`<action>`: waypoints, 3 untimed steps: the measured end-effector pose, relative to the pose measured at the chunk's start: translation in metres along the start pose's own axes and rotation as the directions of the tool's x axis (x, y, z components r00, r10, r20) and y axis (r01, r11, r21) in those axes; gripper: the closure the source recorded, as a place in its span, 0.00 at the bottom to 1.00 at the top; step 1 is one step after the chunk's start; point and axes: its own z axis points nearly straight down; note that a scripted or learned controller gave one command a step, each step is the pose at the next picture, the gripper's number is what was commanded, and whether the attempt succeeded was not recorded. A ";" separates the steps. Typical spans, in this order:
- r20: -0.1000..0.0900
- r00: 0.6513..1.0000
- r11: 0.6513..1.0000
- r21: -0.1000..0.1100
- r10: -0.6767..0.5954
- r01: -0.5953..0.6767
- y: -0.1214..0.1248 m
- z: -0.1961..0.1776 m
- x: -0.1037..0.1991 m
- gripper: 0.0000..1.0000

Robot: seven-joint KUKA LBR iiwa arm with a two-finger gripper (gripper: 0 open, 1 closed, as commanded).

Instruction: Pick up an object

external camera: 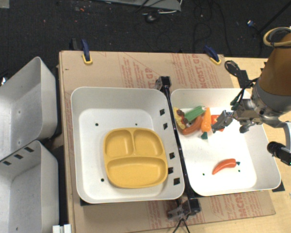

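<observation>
Orange and green plastic toy-vegetable pile lies just left of the arm's claw in the right white bin, long axes mixed; claw state unclear.

Reaching in from the right, wrist angled down and to the left, orange band high at the frame's edge. Gripper low, fingers pointing left — something red-orange seemingly at the tips, though too small and cluttered to tell whether pinched. Grey forearm foreshortened, partly cut off.
</observation>
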 end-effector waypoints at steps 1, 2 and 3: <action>0.002 1.000 1.000 -0.012 -0.003 0.003 0.002 -0.006 0.000 0.00; 0.001 1.000 1.000 -0.008 0.001 -0.001 -0.004 0.041 -0.005 0.00; 0.001 1.000 1.000 -0.006 0.001 -0.001 -0.005 0.105 -0.008 0.00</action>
